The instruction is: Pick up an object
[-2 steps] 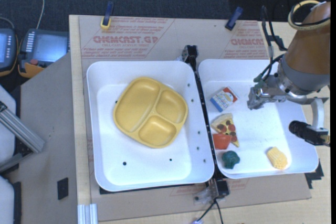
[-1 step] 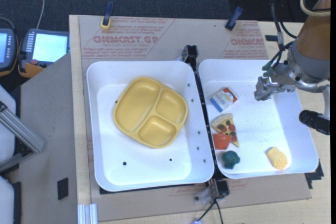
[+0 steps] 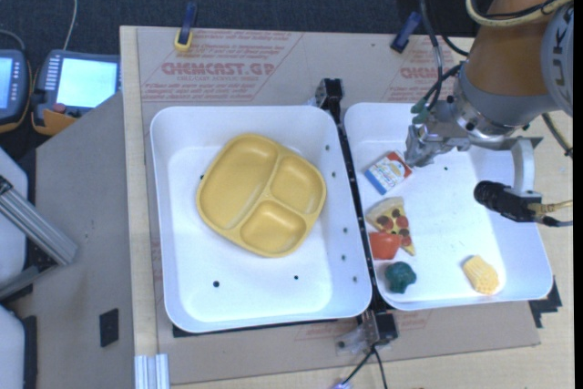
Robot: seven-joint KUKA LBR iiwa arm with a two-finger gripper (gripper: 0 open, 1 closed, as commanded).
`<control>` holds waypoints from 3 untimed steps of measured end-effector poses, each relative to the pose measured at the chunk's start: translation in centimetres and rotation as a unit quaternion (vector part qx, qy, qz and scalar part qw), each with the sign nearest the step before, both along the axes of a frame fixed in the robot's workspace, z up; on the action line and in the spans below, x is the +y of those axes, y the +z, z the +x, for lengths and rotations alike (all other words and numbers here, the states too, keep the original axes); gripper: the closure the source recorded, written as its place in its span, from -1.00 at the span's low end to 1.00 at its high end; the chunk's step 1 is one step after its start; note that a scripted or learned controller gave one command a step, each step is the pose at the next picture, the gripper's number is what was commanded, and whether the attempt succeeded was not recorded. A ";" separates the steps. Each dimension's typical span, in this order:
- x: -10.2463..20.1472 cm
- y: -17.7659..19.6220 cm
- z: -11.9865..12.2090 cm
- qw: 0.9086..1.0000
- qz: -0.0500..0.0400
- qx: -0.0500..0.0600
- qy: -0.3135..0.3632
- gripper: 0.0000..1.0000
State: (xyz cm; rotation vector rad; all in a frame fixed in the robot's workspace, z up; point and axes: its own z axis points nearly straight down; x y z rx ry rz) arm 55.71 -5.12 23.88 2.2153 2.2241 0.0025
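On the left of the bench (image 3: 137,196), the left bin (image 3: 173,223) holds a yellow divided plate (image 3: 261,193), lying flat and turned at an angle, with one long compartment toward the upper left and two smaller ones toward the right and bottom. Two small clamps, one yellow-tipped (image 3: 186,27) and one blue (image 3: 404,32), sit at the far edge of the brown board (image 3: 264,64) beneath the bins.

The right bin (image 3: 510,287) holds the small things. Nearest the divider at the top is a small carton (image 3: 385,172), white and blue with red on it, lying on its side; its long axis runs from lower left to upper right, and its upper right end points toward the gripper (image 3: 421,148). Below it lies a pizza slice toy (image 3: 393,219), its tip pointing down and right, with a red piece (image 3: 384,244) touching its lower edge and a dark green lump (image 3: 399,275) just below that. Farther right, near the front wall of the bin, is a yellow corn-like piece (image 3: 482,274), tilted with its long axis from upper left to lower right.

The gripper hangs over the upper part of the right bin, just up and right of the carton, close beside it but with nothing seen between its fingers; whether they are spread or closed cannot be told. The arm (image 3: 519,41) comes in from the right.
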 end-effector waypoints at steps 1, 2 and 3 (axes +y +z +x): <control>5.4 0.6 2.0 1.000 0.001 0.000 0.001 1.00; 9.9 1.0 4.4 1.000 0.001 0.000 0.000 1.00; 14.0 -0.9 6.4 1.000 0.000 0.000 -0.001 1.00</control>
